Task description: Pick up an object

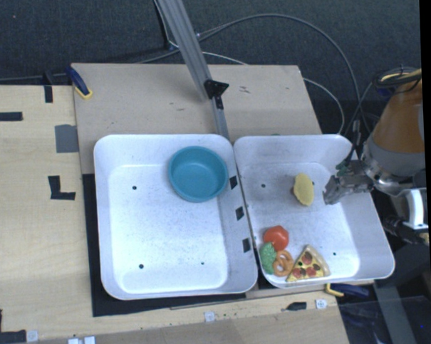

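Claw point(335, 192) low over right bin point(362, 265), just right of yellow lemon point(303, 189); finger state impossible to tell (blurred). Lemon lying loose on bin floor. Tomato point(276, 236), pizza slice point(307, 264) near front edge. Blue bowl point(198, 173) in left bin point(132, 228).

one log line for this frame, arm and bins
gripper: over right bin, right of yellow item, nothing seen held | left bin: blue bowl | right bin front: toy pizza slice
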You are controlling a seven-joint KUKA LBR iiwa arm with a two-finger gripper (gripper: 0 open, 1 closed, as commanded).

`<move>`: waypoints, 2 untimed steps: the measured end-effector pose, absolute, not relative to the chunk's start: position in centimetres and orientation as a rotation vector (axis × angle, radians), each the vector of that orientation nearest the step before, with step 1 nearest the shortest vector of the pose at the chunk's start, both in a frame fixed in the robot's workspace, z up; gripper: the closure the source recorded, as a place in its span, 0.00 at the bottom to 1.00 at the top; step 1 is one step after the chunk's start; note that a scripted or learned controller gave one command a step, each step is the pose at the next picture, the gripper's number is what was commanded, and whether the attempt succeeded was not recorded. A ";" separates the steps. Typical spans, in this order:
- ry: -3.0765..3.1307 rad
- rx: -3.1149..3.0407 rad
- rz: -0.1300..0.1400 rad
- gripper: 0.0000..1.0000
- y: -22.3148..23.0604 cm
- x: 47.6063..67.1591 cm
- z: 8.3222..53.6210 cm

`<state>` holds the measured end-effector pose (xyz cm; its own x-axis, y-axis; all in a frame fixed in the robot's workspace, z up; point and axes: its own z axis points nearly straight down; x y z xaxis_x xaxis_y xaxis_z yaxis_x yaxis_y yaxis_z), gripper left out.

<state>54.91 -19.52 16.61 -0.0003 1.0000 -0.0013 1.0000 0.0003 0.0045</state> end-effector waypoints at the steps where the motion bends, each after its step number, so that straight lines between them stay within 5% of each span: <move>1: 2.221 2.218 0.003 1.00 -18.7 54.8 21.2; 2: 2.219 2.219 0.003 1.00 -19.6 55.3 26.4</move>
<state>55.25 -19.63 26.43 0.0000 1.0000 -0.0013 1.0000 0.0000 0.0041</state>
